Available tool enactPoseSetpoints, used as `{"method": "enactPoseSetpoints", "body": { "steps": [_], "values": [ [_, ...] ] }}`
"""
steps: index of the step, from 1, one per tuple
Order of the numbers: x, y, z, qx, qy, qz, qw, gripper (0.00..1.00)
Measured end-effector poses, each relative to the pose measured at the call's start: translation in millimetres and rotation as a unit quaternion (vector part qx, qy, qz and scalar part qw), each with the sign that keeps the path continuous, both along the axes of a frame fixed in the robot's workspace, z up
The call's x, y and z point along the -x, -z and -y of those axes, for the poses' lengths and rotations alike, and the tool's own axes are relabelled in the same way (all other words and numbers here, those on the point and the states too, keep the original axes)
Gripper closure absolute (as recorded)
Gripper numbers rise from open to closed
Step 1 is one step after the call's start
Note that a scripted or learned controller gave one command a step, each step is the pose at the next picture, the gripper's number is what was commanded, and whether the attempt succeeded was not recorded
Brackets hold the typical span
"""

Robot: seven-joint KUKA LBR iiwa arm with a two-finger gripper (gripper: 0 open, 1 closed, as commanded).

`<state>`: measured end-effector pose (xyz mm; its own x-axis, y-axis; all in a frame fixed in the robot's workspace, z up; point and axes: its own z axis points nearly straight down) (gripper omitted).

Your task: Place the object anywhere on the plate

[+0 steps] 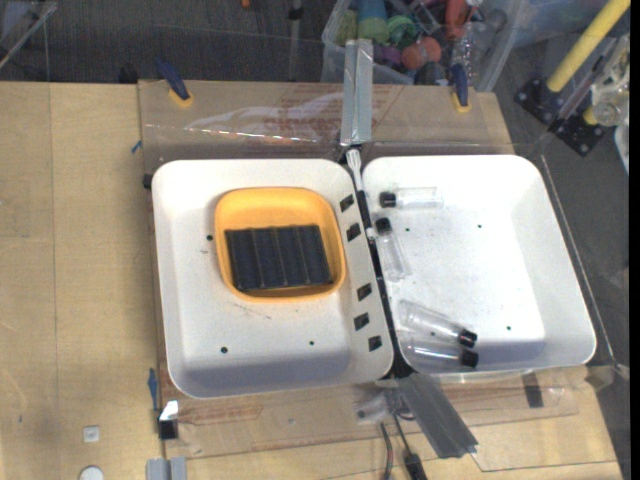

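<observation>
A dark ridged block (278, 256) lies flat inside the yellow plate (232, 213) in the left bin (190, 318), the bin farther from the side the pincer reaches in from, so the task looks done. Whether the pincer is released or clenched cannot be told. Clear capped tubes (435, 330) lie in the right bin (520, 268) on the wooden bench (70, 268), with a toy box (420, 18) behind.

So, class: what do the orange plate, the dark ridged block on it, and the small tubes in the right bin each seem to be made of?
Orange plate: likely plastic, smooth and slightly glossy, with a soft sheen on its rim.
Dark ridged block: matte, perhaps rubber or plastic; parallel grooves, no glare.
Tubes: clear plastic or glass, since the white bin shows through them; their caps are black.
</observation>
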<state>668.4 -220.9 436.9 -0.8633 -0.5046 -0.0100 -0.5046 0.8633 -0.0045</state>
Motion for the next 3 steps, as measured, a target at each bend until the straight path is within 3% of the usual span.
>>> {"method": "enactPoseSetpoints", "body": {
  "steps": [1, 2, 3],
  "values": [
    [0.0, 0.2, 0.1, 0.0013, -0.159, 0.0, 0.9873, 1.0],
    [0.1, 0.5, 0.2, 0.002, -0.273, 0.0, 0.9621, 1.0],
    [0.1, 0.7, -0.1, 0.0028, -0.37, 0.0, 0.9291, 1.0]
  ]
}}
